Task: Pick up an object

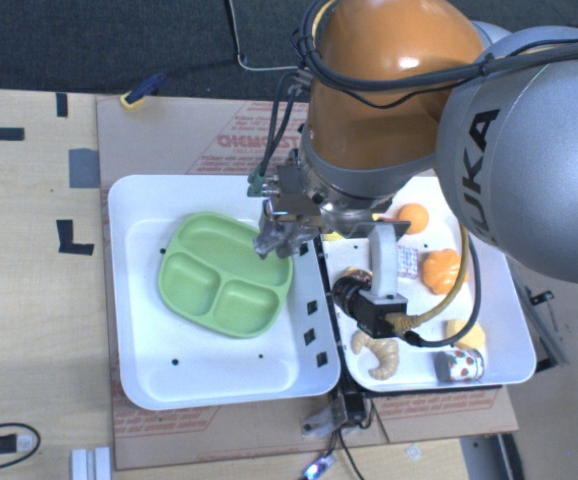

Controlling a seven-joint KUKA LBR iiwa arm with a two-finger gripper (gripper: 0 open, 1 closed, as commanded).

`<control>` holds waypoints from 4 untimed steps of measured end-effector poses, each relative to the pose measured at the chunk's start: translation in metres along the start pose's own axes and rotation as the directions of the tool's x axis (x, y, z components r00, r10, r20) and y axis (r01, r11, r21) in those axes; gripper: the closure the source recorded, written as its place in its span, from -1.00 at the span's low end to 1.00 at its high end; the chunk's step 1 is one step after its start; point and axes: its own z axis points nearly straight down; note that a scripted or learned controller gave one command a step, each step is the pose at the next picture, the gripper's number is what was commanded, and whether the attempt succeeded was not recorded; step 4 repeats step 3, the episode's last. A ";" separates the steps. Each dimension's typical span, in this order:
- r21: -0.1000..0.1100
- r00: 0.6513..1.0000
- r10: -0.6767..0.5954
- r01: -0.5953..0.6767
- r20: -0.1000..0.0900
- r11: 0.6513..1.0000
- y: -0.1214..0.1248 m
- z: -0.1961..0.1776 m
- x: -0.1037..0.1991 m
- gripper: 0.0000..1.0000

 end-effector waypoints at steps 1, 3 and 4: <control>0.000 1.000 0.003 -0.003 0.003 1.000 0.001 -0.011 -0.003 1.00; 0.006 1.000 -0.001 0.001 0.007 1.000 0.001 -0.028 -0.001 1.00; 0.006 1.000 -0.001 0.001 0.007 1.000 0.001 -0.028 -0.001 1.00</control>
